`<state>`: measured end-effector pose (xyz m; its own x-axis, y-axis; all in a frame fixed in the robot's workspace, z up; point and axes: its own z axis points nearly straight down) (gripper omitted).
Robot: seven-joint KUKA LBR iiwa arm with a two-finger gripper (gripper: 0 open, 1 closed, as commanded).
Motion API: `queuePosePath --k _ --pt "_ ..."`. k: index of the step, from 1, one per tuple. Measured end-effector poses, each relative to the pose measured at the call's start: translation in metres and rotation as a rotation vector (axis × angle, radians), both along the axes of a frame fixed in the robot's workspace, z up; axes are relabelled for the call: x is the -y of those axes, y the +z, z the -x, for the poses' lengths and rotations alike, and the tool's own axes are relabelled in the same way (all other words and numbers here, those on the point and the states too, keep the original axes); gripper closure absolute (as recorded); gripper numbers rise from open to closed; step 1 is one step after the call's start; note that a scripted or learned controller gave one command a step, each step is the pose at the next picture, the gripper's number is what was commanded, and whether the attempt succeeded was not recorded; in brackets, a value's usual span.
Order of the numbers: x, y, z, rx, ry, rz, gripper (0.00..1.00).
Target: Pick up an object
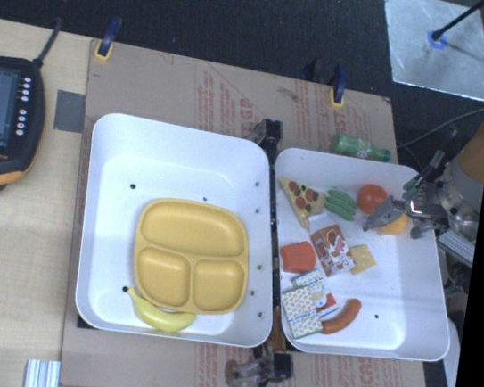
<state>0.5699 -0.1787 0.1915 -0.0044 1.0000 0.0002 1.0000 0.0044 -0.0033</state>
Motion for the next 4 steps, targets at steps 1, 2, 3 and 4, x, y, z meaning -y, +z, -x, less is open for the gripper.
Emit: queuePosePath --k 1,2,3,4 --pt "0.033 -0.086 -0.057 0.000 0.001 0.001 0.00" --pt "0.024 -0.097 -0.087 0.004 -0.001 0.001 0.00" --pt "0.005 -0.099 -0.086 0.000 -0.001 -0.001 0.00" --pt "-0.041 -0.100 -0.040 0.000 0.003 0.001 0.00"
